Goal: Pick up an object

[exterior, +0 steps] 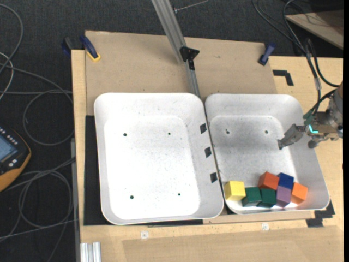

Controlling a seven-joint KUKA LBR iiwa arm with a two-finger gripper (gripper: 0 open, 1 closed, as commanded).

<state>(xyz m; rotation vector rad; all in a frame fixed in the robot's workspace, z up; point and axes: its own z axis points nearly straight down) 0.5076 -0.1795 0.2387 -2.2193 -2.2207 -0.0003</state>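
Plywood, pale and matte, makes up the bench [136,59], with blue clamps at its far corners, one at eleven o'clock [90,48] and one at one o'clock [266,53]. On it sit two shallow white bins, smooth moulded plastic with rounded corners and a fine dark speckle across their floors. The left bin [109,113] shows four small dark dots on its floor. The right bin [297,113] touches it along a shared edge marked by three small black clips [208,152]. A grey metal rail [169,21] slants down from twelve o'clock to the seam between the bins.

The blocks are bunched in the right bin's near corner, at about five o'clock in the view. They are small cubes with flat faces and crisp edges: a yellow block [235,189] at the left end, a green block [252,195] touching it, another green one [267,197] beside that, an orange block [269,180] behind them, a blue block [285,179], a purple block [284,194] and an orange block [299,191] at the right end.

The gripper [299,136] comes in at three o'clock, over the right bin's right wall, dark grey metal with a small teal light on its body. One finger [289,137] points towards the bin floor; whether the fingers are spread or pressed together I cannot tell. Nothing is visible between them, and the blocks lie well apart from it.
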